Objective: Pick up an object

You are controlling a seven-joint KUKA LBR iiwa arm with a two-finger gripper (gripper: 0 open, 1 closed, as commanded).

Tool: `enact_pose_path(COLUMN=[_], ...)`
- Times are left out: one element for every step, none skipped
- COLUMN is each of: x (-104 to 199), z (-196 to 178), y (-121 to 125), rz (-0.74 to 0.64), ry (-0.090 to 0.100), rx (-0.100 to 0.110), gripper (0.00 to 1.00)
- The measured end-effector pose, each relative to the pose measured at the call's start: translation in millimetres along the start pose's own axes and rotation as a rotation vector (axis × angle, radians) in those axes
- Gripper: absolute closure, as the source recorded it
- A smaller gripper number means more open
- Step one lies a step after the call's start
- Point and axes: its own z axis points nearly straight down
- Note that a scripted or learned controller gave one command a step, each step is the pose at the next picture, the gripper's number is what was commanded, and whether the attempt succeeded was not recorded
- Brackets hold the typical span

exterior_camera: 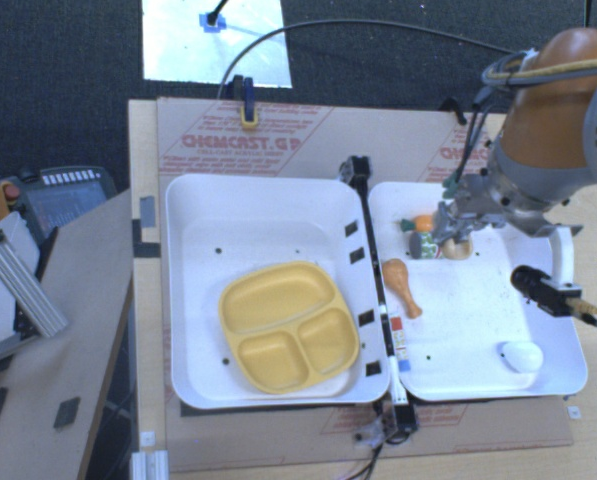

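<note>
The right bin (pixel 478 368) holds several small objects. A tan and orange toy drumstick (pixel 400 286) lies near its left wall. A small green and orange piece (pixel 423 240) sits at the bin's back left, with a beige round piece (pixel 459 249) just to its right. A white rounded object (pixel 521 355) rests near the front right corner. My gripper (pixel 454 230) hangs low over the back of the right bin, right above the beige piece and beside the green and orange piece. The wrist hides its tips.
A yellow three-compartment tray (pixel 288 325) lies in the left bin (pixel 198 268). A black divider strip (pixel 373 288) runs between the bins. A black camera mount (pixel 540 290) sticks out from the arm over the right bin's right side.
</note>
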Motion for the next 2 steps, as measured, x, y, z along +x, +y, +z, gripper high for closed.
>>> enact_pose_path(x=[42.9, 104.8], z=[5.1, 8.2], y=[-0.9, -6.4], rz=[0.001, -0.001], ry=[0.000, 0.001], rx=[0.000, 0.000], gripper=[1.00, 1.00])
